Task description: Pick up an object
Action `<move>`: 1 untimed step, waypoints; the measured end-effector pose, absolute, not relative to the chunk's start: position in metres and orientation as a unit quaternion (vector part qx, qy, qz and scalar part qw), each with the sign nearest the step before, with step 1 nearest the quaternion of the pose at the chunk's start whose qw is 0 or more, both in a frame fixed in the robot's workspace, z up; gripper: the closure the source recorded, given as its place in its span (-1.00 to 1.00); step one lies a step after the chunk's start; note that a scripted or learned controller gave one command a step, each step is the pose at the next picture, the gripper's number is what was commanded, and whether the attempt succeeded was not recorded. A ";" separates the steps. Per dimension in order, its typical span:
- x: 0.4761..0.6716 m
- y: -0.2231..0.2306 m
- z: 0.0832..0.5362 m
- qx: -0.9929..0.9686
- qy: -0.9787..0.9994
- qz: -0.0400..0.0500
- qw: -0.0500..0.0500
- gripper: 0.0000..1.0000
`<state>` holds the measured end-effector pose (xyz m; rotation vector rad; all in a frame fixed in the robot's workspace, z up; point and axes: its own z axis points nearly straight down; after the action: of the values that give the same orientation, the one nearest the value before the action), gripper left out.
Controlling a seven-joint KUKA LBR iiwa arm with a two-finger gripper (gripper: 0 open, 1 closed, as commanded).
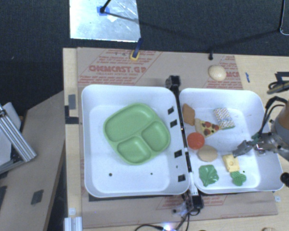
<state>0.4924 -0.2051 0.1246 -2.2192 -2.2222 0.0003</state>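
Note:
The right bin [250, 99] holds several toy foods. Among them are a brown bread piece [188, 113], a pizza slice [207, 127], a patterned wrapped block [223, 117] and a red tomato [196, 140]. A tan bun [207, 153], a yellow cheese wedge [231, 163], a green leafy piece [208, 174] and a small green piece [238, 178] lie nearer the front. My gripper [243, 148] reaches in from the right and hangs low over the bin, just above and to the right of the cheese wedge. I see nothing held in it.
The left bin [94, 105] holds a green divided plate [137, 133]. A cream egg-shaped object [217, 72] lies on the cardboard behind the right bin. A silver sheet [104, 13] lies at the back left. The grey arm [285, 131] crosses the right bin's right edge.

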 end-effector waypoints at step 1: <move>0.497 -0.204 0.088 -0.706 -0.708 -0.004 -0.001 -1.00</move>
<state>0.4967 -0.2040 0.0876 -2.2214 -2.2254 -0.0123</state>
